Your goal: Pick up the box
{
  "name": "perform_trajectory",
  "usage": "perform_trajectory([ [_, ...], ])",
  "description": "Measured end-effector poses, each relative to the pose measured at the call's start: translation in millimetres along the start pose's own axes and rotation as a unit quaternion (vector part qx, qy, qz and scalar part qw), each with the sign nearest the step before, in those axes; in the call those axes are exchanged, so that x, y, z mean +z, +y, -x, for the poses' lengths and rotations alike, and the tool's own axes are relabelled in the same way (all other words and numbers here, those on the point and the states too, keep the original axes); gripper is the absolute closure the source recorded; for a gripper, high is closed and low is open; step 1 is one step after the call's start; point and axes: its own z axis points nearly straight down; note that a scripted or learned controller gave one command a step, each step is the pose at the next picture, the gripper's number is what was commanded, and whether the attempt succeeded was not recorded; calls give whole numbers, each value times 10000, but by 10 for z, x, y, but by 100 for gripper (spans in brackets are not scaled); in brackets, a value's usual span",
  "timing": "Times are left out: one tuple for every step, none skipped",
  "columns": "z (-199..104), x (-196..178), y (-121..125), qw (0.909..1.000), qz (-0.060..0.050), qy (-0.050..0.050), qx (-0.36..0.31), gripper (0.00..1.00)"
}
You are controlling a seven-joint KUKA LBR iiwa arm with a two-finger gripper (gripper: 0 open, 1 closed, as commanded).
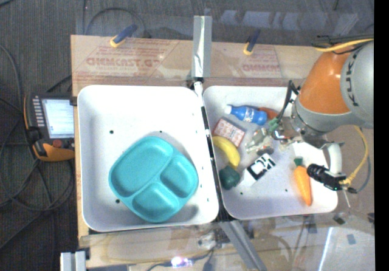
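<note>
Camera view | pincer low in right bin, opening cannot be told | box left of it, beside banana.

Tool above box, banana.

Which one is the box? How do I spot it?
Look in the right bin, up by its left wall. The box lies flat there, just above the yellow banana and left of the blue bottle. It alone is flat, pinkish and rectangular.

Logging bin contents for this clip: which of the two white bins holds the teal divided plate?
The left bin. The teal plate lies there, while the right bin has the banana, carrot and bottle.
</note>
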Motion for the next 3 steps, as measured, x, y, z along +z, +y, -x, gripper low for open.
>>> perform_trajectory([
  [333, 509, 628, 9999, 61, -17, 121, 0],
  [-314, 95, 1001, 9997, 15, -12, -254, 0],
  [-232, 375, 822, 9997, 85, -21, -225, 0],
])
